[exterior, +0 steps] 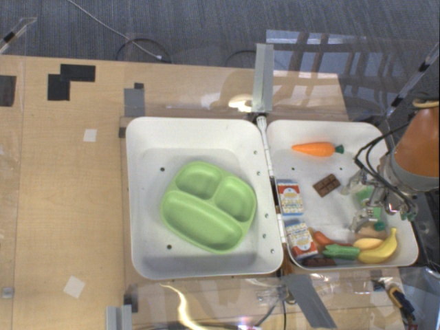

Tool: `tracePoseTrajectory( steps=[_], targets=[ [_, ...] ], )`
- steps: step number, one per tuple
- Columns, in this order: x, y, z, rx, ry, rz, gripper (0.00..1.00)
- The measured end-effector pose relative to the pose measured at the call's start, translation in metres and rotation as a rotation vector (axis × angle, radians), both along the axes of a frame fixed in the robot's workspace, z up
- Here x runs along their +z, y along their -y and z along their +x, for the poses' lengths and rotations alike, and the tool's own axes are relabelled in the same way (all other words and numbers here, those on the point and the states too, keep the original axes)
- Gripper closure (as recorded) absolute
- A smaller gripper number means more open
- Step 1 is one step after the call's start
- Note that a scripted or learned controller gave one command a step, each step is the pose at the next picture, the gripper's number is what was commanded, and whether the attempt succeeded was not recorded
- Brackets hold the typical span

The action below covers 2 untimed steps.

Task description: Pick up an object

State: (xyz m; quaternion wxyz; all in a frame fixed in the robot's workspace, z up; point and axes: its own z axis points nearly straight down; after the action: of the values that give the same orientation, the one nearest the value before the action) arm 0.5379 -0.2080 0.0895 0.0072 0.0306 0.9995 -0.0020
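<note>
The right bin holds an orange carrot, a brown chocolate bar, two small printed boxes, a yellow banana, a green vegetable and a red piece. My gripper hangs low over the right side of this bin, just above the banana. Small green bits show around its tip. Cables and metal parts hide what lies under it.
A green divided plate lies in the left bin. The ridge between the bins runs just left of the printed boxes. The arm's orange band overhangs the right bin's right wall.
</note>
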Motion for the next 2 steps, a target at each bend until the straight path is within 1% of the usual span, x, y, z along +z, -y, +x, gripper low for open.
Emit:
tracePoseTrajectory(
  steps=[1,2],
  targets=[
    [0.0153,-0.0014,0.0056,0.008,0.015,-0.004,1.0],
    [0.0148,-0.0018,0.0053,0.008,0.014,-0.003,0.0]
  ],
)
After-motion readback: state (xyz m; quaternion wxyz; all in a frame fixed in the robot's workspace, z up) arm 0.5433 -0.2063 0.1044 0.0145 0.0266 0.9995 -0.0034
